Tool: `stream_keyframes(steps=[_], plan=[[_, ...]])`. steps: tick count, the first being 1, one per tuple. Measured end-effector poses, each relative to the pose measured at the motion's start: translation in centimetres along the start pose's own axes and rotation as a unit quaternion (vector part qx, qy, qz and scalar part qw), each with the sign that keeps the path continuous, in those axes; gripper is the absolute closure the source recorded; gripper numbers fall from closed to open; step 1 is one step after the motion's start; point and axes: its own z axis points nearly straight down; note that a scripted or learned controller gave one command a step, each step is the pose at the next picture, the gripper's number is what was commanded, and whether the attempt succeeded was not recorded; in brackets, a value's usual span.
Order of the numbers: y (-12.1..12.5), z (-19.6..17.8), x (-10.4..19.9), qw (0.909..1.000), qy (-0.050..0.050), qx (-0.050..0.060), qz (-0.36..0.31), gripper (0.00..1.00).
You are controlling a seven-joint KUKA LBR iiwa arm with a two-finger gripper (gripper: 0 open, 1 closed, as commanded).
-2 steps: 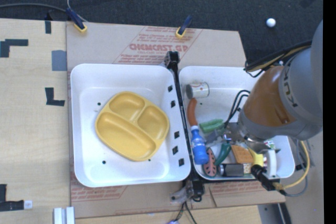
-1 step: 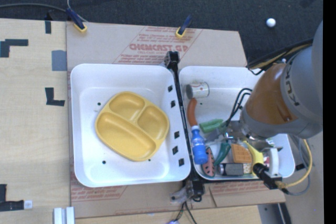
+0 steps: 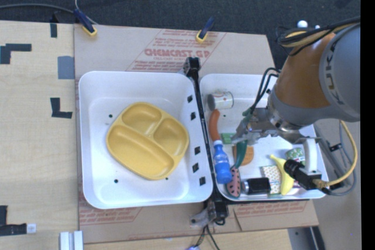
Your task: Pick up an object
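Claw (image 3: 241,139) hangs low in the right bin (image 3: 258,80), just right of the blue bottle (image 3: 221,162), directly over an orange-and-green object (image 3: 242,154). Cannot tell whether it is open or closed, nor whether anything is held. Likely target is that object, lying beside the bottle among crowded clutter; the sausage-shaped piece (image 3: 215,124) sits just above the bottle. Yellow divided tray (image 3: 147,139) lies well left of the bottle, alone.

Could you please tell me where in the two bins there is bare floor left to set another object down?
The left bin has bare white floor all around the yellow divided plate, widest along its far wall and near edge. The right bin is crowded: a blue bottle, a banana and small items pack its near half under the gripper. A free strip borders its far wall.
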Motion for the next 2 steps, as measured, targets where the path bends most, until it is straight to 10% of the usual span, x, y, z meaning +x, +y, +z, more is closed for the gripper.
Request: stream_keyframes(steps=[2], plan=[[-1.1, -5.1, 3.1, 1.0, 0.0, 0.0, 0.0, 1.0]])
